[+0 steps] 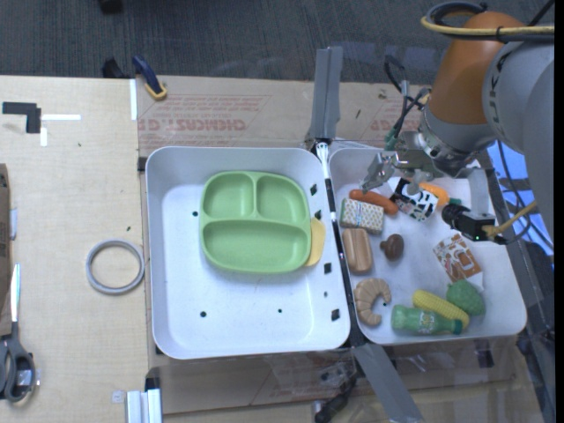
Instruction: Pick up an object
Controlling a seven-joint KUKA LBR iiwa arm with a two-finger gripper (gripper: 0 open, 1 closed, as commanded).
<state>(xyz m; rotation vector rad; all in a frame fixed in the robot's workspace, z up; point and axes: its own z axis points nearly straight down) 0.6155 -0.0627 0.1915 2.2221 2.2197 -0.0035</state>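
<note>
Toy food pieces fill the right white bin (507,311), right of frame: orange carrot (374,199), wafer block (362,216), green bottle (425,321). Metal two-finger gripper (385,169) hangs over the carrot at the bin's upper left, likely lining up a grab; finger spread unreadable. Green divided plastic plate (256,222) sits centre of left white bin (167,315).
</note>
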